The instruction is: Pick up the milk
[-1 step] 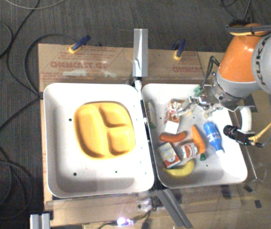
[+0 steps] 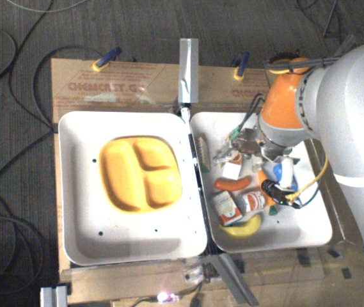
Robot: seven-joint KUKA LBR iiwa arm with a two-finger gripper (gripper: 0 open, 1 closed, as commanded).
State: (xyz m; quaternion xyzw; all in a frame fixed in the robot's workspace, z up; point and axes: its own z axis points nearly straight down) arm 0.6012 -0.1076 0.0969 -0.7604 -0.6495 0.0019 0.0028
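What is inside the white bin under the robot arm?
The right bin holds a banana, a hot dog, a small carton, a red-labelled can and a blue-and-white item. The arm covers whatever lies beneath it.

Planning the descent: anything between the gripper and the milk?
Yes. The sausage lies between the gripper and the milk. A can and a banana sit close beside the milk.
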